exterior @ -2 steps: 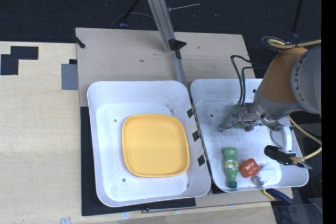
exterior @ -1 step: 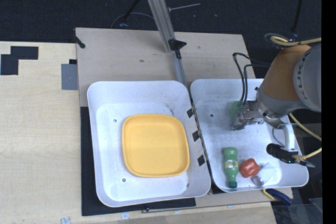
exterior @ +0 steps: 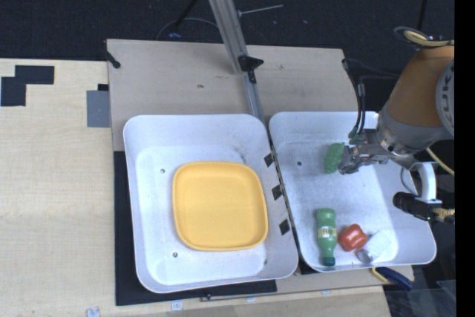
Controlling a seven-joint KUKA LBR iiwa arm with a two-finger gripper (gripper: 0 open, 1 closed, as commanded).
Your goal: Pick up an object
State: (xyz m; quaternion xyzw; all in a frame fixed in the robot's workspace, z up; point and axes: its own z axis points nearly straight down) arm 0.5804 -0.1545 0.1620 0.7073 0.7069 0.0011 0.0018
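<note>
Camera view has the gripper (exterior: 349,162) right beside the green thing (exterior: 335,157) in the right bin (exterior: 415,252), can't tell if fingers are open.

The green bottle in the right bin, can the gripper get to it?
Probably yes. The green bottle lies uncovered, nearer the camera than the gripper, with bare bin floor between; only a red object sits beside it.

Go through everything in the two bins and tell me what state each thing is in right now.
yellow plate: lying flat, right side up, alone in the left bin.
green bottle: lying on its side in the right bin.
red object: resting beside the bottle, apart from the gripper.
green object: on the bin floor, right at the gripper; grip cannot be judged.
</note>
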